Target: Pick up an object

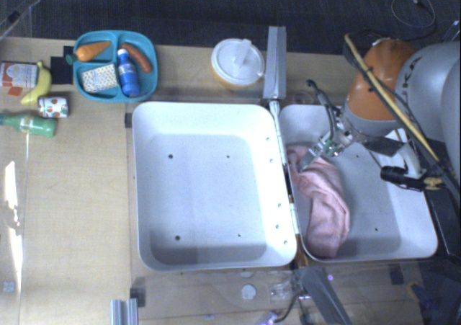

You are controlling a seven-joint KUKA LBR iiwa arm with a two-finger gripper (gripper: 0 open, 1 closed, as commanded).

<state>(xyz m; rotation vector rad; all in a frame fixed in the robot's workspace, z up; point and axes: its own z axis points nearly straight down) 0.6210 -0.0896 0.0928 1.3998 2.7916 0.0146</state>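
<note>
Light wooden bench point(79, 194) with two shallow white plastic bins side by side. The crumpled pink cloth point(322, 201) sits along the left wall of the right bin point(403, 230); the left bin point(209, 187) is next to it. The metal two-finger gripper point(317, 154) is down at the cloth's top edge, touching it, can't tell if the fingers are spread or pinching.

A pale wooden bench point(79, 201) carries two shallow white bins side by side: the left bin point(209, 187) and the right bin point(403, 230). Behind them sit a blue divided tray point(148, 64) and a white-lidded yellow cup point(238, 63). At far left lie a banana point(39, 84), a small can point(54, 107), and a green bottle point(30, 124).
</note>
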